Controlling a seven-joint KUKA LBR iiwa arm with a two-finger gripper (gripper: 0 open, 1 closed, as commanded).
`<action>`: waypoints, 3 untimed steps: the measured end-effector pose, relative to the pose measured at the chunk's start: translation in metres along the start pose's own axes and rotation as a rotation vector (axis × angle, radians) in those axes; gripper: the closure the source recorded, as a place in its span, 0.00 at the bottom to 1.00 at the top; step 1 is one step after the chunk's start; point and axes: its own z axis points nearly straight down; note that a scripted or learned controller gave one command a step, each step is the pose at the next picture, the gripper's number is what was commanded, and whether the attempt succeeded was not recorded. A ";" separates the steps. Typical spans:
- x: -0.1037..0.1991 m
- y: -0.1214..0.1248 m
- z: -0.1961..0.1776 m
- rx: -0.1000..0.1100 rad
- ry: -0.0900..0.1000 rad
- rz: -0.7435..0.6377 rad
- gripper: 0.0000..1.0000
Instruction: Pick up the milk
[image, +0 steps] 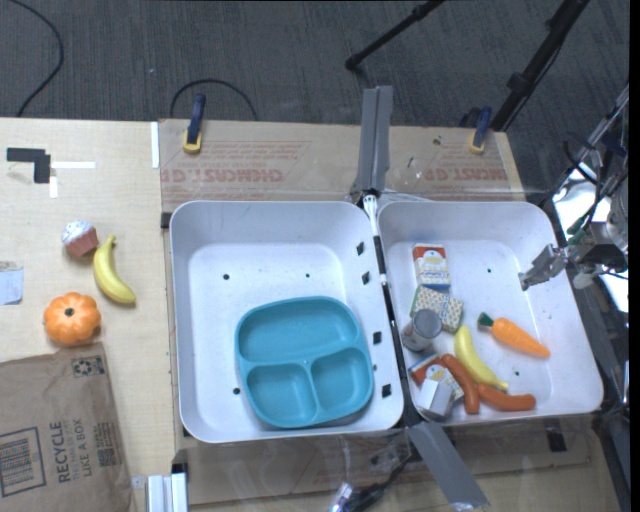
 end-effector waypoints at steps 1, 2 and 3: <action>0.056 -0.041 0.138 0.000 0.001 -0.055 0.00; 0.110 0.002 0.044 -0.001 -0.002 0.222 0.00; 0.110 0.002 0.044 -0.001 -0.002 0.222 0.00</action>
